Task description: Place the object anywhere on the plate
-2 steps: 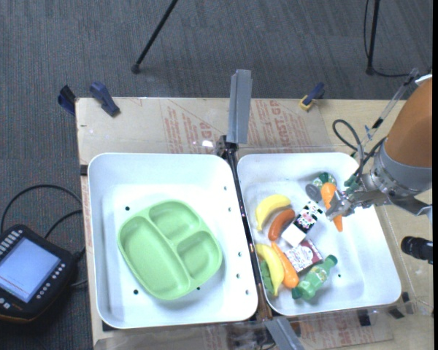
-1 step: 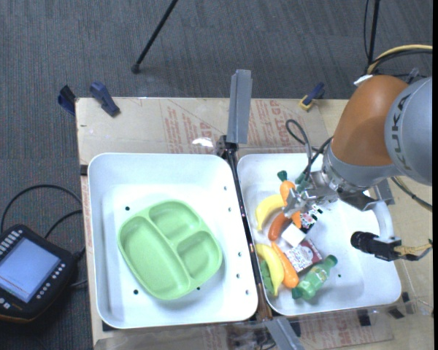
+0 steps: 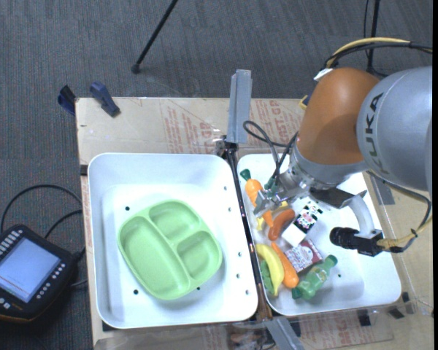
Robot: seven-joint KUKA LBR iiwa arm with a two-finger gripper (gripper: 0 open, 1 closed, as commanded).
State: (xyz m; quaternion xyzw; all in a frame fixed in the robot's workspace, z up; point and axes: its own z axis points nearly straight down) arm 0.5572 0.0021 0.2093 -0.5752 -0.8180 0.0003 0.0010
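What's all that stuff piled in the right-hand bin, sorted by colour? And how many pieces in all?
Some pieces overlap, so this counts what shows.
Orange: 3, a carrot-like piece, one near the gripper, one by the banana
Yellow: 1, banana
Green: 2, bottle, pod
Black and white: 1, box
Pinkish: 1, packet
Total: 8

Green plate [image 3: 171,249], white bins [image 3: 102,195], yellow banana [image 3: 271,266], orange carrot [image 3: 285,265].

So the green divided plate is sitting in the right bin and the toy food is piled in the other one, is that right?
Not quite. The camera view shows the green divided plate in the left bin; the toy food, such as the banana, is piled in the right bin.
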